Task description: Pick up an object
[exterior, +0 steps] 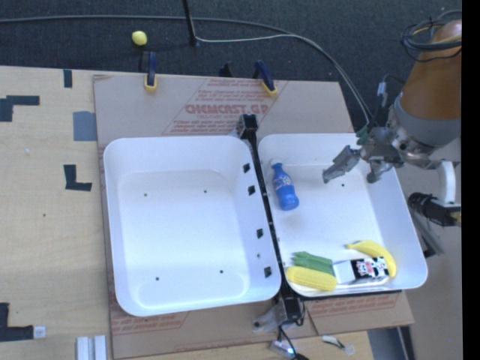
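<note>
My claw (pixel 351 165) hangs open and empty over the right bin (pixel 390 201); the blue bottle (pixel 283 187) lies well apart to its left. I should centre over it, then descend squarely.

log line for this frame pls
gripper: open, above right bin, holding nothing | bottle: lying by divider | corn, banana, box: near edge | pick: not yet done
</note>
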Motion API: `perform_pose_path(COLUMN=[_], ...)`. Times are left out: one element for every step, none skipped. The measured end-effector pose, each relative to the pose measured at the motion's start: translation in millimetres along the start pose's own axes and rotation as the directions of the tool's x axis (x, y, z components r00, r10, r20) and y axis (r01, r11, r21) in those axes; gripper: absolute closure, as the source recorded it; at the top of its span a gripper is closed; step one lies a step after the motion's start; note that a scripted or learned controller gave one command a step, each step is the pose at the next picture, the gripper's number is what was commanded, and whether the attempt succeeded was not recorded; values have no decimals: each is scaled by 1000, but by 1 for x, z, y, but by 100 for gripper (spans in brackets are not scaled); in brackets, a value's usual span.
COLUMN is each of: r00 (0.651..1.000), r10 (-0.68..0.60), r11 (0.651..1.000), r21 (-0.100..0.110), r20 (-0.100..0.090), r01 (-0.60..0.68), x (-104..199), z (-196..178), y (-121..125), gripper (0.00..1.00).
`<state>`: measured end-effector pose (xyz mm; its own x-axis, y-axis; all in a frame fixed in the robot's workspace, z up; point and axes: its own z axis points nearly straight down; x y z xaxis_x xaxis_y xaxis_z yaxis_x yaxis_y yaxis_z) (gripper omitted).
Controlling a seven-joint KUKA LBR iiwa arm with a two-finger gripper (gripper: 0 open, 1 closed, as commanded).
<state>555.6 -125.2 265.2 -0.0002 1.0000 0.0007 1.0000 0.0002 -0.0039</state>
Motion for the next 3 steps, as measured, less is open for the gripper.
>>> perform_pose_path(r00=[1000, 1000, 1000], r10=[0, 0, -1], r11=[1000, 1000, 1000], r21=[-3, 0, 0], r20=[0, 0, 0], r01=[0, 0, 1], x=[0, -4, 0], z=[-2, 43, 87], y=[1, -5, -10], gripper=[0, 0, 0])
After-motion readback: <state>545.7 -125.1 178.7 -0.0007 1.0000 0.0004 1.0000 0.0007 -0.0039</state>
